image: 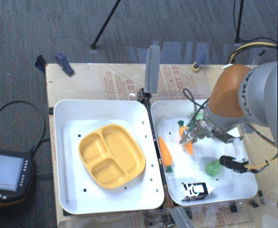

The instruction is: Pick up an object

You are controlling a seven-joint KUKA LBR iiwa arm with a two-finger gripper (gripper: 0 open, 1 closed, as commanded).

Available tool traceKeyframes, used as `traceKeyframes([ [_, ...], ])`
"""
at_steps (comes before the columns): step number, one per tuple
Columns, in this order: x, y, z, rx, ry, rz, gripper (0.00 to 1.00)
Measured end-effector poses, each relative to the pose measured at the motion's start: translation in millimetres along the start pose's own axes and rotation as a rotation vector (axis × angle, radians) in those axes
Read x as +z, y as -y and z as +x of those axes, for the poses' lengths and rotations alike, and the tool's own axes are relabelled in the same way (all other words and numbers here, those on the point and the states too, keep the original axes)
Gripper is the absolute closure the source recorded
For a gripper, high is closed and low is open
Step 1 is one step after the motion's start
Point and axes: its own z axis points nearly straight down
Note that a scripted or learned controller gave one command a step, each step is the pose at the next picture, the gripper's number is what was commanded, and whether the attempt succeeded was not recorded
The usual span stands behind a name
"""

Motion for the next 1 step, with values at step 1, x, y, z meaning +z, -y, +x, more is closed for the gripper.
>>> traceKeyframes([
  [1, -129.0, -57.5, 56.6, 0.066, 0.003, -0.017, 1.0],
])
